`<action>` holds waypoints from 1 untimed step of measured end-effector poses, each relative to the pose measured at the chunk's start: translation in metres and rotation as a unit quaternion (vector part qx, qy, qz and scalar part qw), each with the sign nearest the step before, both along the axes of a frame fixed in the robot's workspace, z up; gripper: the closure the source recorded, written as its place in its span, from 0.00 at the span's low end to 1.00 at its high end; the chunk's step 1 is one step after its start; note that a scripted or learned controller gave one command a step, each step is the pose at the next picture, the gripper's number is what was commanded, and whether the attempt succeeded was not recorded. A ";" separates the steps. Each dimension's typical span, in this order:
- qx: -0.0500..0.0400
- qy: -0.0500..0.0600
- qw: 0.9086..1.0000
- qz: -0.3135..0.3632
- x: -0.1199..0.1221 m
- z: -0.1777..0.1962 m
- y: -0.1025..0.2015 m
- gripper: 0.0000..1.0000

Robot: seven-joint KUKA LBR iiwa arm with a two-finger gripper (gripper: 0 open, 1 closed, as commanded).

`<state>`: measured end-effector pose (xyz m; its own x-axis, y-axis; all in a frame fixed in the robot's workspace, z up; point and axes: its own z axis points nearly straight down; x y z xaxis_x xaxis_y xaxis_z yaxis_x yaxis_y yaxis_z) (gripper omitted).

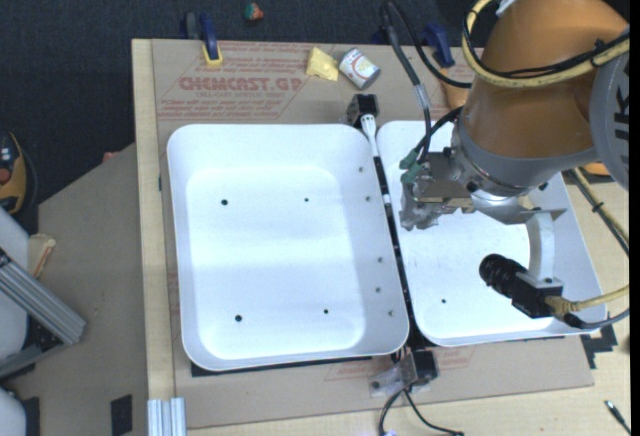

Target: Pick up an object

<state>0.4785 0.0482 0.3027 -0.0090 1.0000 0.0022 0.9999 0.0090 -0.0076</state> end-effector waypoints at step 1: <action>-0.002 -0.006 1.000 -0.007 0.001 0.023 -0.081 1.00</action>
<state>0.4796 -0.0326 0.3254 0.0049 1.0000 -0.0020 1.0000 -0.0049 0.0043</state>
